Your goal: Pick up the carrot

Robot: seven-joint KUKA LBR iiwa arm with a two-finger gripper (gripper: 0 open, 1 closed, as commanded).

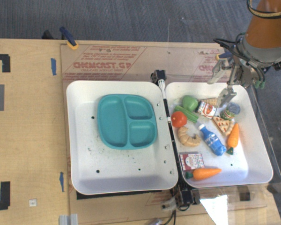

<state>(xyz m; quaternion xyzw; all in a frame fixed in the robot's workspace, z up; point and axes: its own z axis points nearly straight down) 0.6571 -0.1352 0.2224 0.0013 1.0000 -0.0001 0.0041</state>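
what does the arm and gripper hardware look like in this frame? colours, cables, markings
The arm has a rounded orange band over a grey wrist section, with a thin dark cable looping beside the orange part. Below it sits a cluster of dark fittings with small blue and green bits. The gripper is pale metallic grey, with slim fingers. No markings are legible at this resolution.

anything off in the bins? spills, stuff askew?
Nothing spilled or damaged. Teal plate sits alone in the left bin; the toys lie loosely jumbled in the right bin. Note two carrots: one near the front edge, one right of the blue bottle.
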